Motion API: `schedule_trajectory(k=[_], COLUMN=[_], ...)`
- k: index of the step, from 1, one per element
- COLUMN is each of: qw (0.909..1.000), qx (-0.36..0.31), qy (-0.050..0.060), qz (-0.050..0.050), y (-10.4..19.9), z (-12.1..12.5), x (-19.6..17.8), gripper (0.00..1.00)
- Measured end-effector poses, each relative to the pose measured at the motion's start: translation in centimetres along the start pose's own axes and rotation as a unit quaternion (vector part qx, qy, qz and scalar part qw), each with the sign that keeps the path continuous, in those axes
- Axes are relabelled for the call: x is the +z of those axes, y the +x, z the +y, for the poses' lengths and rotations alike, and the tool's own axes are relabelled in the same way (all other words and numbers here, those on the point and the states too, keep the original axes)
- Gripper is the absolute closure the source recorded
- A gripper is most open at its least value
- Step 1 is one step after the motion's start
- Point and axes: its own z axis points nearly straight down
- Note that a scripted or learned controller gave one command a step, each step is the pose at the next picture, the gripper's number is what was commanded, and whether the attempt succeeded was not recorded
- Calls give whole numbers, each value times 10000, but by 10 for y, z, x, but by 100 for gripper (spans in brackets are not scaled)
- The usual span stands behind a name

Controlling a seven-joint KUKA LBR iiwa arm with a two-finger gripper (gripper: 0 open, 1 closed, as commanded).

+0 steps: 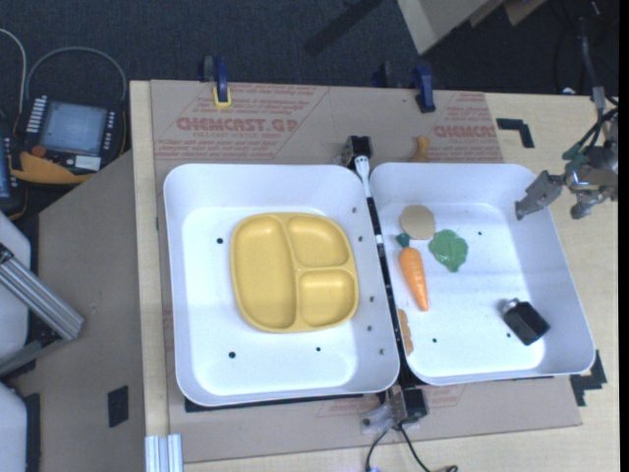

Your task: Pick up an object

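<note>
The tool [575, 190] hangs at the right bin's [550, 362] far right rim. It's small & blurry, so whether it's apart or together can't be told. Nothing's in it. Candidates sit well apart from it: toy carrot [414, 276], green piece [449, 250], tan disc [418, 222], black block [525, 322]. Risks: carrot, green piece & disc are crowded, so a descent prob. nudges a neighbour; the carrot could roll, and it's by the bin wall.

Bench [295, 116] bears two white bins [197, 264] side by side.
</note>
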Motion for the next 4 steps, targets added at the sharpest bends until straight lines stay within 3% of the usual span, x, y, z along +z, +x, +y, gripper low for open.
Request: schedule_trajectory(k=[1,3,4], qw=[10000,10000,10000], qx=[3,-2,-1], qy=[23,19,-8], qz=[10,8,-3], y=[-7,-8,-9], z=[-4,13,14], x=[59,168,154], gripper=[0,0,100])
